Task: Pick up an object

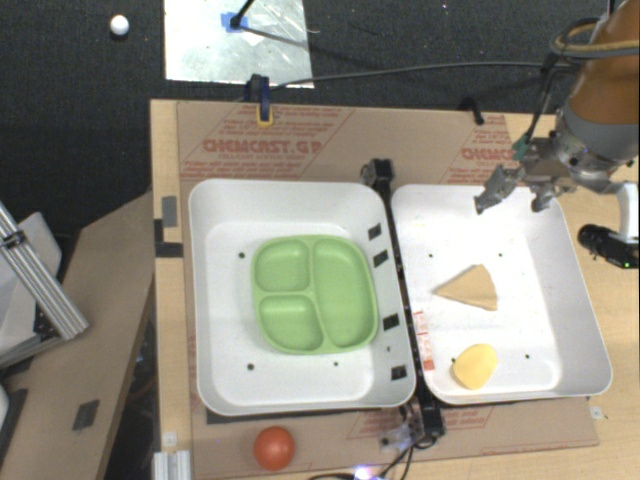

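Nearest the camera, on the brown board in front of the bins, a small round red-orange ball (274, 447) is seen lying outside both bins. Just beyond it, the shallow white left bin (215, 268) is occupied by a pale green plastic tray with three compartments (314, 293), which lies flat near the middle of that bin.

In the shallow white right bin (575, 278), two candidate things are found: a rounded yellow lemon-like piece (474, 365) near the front edge, and, a little farther back, a flat tan wedge shaped like a slice of bread or cheese (470, 288). The two are near each other but apart, and neither is touched by anything.

Farther back still, over the rear right corner of the right bin, the two-finger gripper (513, 194) is held on the grey arm with its orange band (605, 78). Its dark fingers (487, 198) are seen spread apart with nothing between them, and they are well apart from both the wedge and the yellow piece.

The task is judged to be at its start: no thing has been grasped or lifted. What is left appears to be the whole of it: the approach to one thing, the descent, the closing and the lift.
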You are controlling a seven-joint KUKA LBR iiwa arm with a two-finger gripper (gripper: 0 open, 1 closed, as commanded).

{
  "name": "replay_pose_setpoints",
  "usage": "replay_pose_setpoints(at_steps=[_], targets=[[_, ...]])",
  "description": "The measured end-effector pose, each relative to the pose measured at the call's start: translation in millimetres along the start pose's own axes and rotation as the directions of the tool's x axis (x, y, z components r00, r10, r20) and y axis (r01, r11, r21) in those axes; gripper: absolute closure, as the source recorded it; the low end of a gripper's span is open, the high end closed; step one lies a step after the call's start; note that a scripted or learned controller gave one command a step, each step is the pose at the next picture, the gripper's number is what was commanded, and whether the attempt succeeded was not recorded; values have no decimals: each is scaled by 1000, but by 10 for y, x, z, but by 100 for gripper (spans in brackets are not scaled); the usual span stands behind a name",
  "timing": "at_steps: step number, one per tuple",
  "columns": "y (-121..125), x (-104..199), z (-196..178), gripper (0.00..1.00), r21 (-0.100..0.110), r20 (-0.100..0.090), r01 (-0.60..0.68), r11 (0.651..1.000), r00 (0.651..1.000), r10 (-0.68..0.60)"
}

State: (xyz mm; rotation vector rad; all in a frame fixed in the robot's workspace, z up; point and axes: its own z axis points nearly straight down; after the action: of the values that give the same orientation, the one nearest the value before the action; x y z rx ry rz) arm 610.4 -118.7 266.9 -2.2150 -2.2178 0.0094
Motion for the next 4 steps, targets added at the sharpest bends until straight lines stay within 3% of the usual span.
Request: replay_pose_setpoints(at_steps=[1,2,4], targets=[[19,2,-65,0,-11,1,2,1000,1000,-2],[42,25,558,0,-7,1,0,1000,1000,0],[99,-50,1420,0,-8,1,-1,1000,1000,1]])
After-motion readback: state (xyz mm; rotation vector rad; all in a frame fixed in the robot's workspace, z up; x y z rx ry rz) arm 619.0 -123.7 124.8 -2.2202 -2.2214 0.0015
